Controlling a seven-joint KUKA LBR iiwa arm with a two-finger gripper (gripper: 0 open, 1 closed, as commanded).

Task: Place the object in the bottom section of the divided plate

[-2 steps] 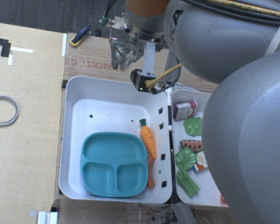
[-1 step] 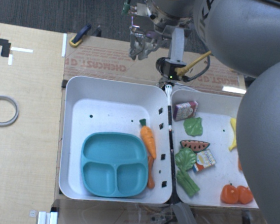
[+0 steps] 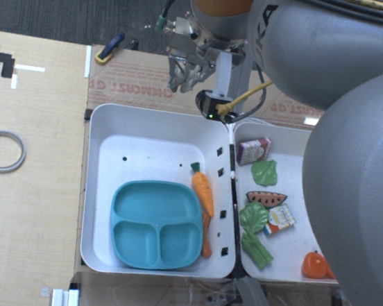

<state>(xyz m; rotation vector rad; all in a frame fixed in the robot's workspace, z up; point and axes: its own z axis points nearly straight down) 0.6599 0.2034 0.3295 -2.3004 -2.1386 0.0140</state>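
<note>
Camera view: looking down on a pale wooden desk [image 3: 20, 231] carrying two white bins.
Left bin [image 3: 94, 171]: holding a teal divided plate [image 3: 157, 225]; a carrot [image 3: 203, 196] is lying just beside its right edge.
Right bin [image 3: 285, 161]: holding toy foods.
End effector [image 3: 187, 78]: hanging above the cardboard behind the bins; grip state cannot be told.
Desk left: a tape ring [image 3: 1, 150] is lying there.

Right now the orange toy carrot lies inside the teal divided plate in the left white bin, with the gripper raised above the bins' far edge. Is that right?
Not quite. In the camera view the orange toy carrot lies beside the teal divided plate, along its right rim on the floor of the left white bin, not inside it. The gripper is indeed raised above the far edge.
</note>
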